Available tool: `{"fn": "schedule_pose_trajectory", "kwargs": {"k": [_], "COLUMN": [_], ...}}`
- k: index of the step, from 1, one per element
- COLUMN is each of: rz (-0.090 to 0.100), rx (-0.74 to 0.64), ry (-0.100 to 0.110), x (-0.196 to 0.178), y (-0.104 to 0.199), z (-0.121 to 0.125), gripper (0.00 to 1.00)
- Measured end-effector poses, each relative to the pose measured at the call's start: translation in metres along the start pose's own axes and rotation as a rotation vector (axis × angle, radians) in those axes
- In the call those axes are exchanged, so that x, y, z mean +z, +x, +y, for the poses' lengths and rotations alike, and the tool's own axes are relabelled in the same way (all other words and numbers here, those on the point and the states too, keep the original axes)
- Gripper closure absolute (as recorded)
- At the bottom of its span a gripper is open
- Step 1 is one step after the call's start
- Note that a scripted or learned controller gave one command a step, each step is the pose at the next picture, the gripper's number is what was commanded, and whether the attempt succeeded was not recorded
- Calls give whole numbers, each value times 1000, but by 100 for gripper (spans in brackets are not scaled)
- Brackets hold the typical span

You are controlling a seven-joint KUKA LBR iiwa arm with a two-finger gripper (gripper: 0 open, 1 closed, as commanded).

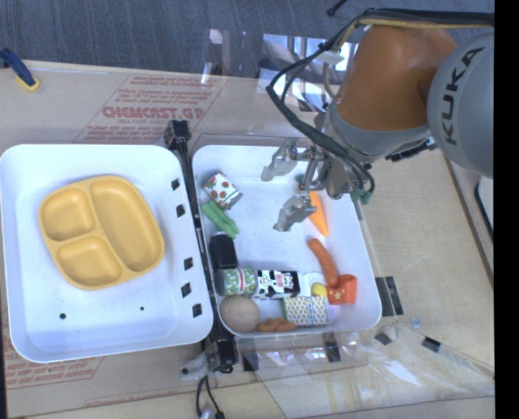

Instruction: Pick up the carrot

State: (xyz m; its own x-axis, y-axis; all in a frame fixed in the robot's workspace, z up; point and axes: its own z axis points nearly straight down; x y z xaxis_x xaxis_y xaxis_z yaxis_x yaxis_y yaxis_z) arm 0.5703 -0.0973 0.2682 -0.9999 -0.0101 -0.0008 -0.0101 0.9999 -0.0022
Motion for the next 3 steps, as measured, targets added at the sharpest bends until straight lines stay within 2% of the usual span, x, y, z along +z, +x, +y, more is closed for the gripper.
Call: {"fn": "schedule_pose_trajectory", "kwargs": {"k": [1,2,3], "rz": [-7,13,-4], "rx": [-143,57,47], "ry": [3,-6,0], "x": [-38,140,121], "y": [-41,-54,-60], "z": [-80,-110,-109], "gripper": [0,0,100]}}
